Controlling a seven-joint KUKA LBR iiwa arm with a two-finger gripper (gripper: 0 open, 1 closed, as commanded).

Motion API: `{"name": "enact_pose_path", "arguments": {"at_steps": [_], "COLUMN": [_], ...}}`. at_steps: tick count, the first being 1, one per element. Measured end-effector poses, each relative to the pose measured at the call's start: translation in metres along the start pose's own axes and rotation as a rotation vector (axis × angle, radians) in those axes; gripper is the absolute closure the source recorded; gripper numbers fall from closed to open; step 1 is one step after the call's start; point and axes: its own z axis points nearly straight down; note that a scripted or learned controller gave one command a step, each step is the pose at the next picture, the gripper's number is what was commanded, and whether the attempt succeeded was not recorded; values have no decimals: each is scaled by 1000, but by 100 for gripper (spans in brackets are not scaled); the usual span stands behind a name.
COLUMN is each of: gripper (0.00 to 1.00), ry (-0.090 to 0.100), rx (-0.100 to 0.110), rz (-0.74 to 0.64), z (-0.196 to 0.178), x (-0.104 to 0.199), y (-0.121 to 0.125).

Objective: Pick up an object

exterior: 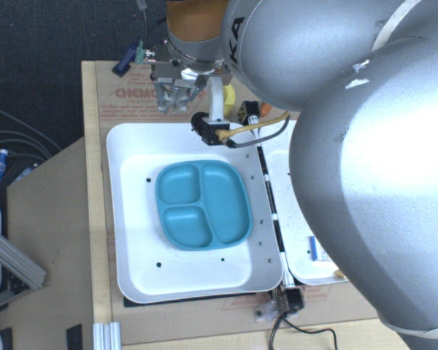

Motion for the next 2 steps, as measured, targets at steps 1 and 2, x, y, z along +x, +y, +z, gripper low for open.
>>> {"name": "enact_pose_path", "arguments": {"at_steps": [1, 2], "gripper": [0, 0], "ry": [-2, -3], "rx": [4, 9], "rz": [0, 2], "z": [2, 96], "x": [0, -1], "y": [-1, -2]}}
